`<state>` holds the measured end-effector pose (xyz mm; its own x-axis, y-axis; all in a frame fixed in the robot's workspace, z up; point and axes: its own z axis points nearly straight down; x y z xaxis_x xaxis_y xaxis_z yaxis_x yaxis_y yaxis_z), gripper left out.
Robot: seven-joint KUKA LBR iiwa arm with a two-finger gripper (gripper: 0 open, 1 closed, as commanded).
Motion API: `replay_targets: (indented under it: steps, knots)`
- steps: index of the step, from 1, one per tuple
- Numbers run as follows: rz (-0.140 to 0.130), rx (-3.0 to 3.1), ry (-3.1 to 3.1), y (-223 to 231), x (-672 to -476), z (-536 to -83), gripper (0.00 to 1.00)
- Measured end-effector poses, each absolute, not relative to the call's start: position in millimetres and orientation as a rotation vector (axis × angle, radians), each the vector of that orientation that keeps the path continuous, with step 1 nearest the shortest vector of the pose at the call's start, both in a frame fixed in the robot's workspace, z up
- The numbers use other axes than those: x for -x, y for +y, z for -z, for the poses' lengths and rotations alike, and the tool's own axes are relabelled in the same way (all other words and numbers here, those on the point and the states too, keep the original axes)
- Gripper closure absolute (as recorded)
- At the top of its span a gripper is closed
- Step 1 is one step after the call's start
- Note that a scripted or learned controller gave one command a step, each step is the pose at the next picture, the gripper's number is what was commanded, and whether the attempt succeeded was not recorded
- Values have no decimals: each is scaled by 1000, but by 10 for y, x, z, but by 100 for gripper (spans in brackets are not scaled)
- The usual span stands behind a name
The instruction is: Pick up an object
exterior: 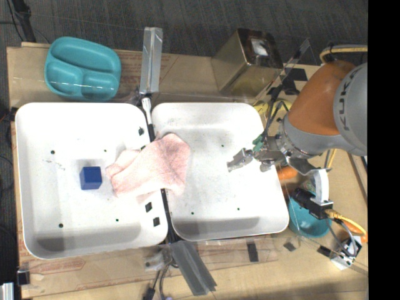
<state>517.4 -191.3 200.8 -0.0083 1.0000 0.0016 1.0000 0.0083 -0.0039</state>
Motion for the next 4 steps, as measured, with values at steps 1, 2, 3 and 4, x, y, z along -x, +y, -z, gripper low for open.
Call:
replay_targets:
  steps: [1, 2, 3, 4]
  knots:
    - [-1, 2169, -2270, -2084, -5638, -2099, 0]
    - [-4, 2079, -2351, -1566, -5992, -1403, 0]
    - [-1, 1939, -2471, -988, -6363, -918, 0]
    - [1, 1815, -2567, -944, -6579, -940, 0]
